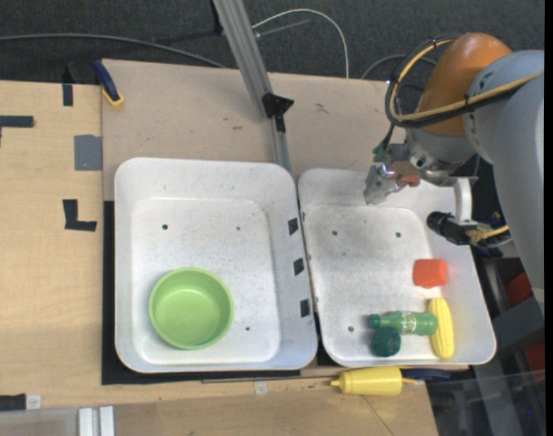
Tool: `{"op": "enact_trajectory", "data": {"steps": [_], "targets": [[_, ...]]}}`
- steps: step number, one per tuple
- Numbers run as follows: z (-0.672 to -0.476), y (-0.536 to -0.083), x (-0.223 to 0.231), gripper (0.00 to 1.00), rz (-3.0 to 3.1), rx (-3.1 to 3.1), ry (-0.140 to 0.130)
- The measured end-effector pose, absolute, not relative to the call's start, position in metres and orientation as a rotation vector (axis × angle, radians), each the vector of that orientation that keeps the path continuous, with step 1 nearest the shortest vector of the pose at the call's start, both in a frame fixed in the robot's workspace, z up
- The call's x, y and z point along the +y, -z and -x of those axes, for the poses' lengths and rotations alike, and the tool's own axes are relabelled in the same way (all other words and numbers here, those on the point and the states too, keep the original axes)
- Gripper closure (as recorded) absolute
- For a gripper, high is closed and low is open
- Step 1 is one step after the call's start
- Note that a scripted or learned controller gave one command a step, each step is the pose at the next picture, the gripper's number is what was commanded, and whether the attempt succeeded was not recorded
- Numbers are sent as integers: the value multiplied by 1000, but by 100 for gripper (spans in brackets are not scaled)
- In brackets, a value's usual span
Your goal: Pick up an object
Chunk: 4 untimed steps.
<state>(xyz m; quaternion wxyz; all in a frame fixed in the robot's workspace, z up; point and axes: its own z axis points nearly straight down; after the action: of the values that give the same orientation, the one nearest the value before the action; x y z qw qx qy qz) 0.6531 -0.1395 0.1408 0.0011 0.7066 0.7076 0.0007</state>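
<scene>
In the right bin (349, 243) lie an orange block (429, 273), a green bottle (400, 323), a dark green piece (384, 341) just below the bottle, and a yellow banana-like object (442, 327). They cluster at the bin's near right corner. A lime green bowl (192, 308) sits in the left bin (203, 198) at its near left. My gripper (382, 187) hangs over the far edge of the right bin, well apart from the objects, with nothing visible between its fingers.
A yellow bottle-shaped item (370, 381) lies on the bench just outside the right bin's near edge. A slanted metal pole (249, 53) stands behind the bins. Cables loop over the bench at the back right.
</scene>
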Motion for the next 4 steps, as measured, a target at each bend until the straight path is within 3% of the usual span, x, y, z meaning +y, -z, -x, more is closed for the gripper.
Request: {"op": "enact_trajectory", "data": {"steps": [2,4], "targets": [[-648,-242,-136,100,-2217,2221,-3],[-604,-222,-38,100,-2218,2229,3]]}}
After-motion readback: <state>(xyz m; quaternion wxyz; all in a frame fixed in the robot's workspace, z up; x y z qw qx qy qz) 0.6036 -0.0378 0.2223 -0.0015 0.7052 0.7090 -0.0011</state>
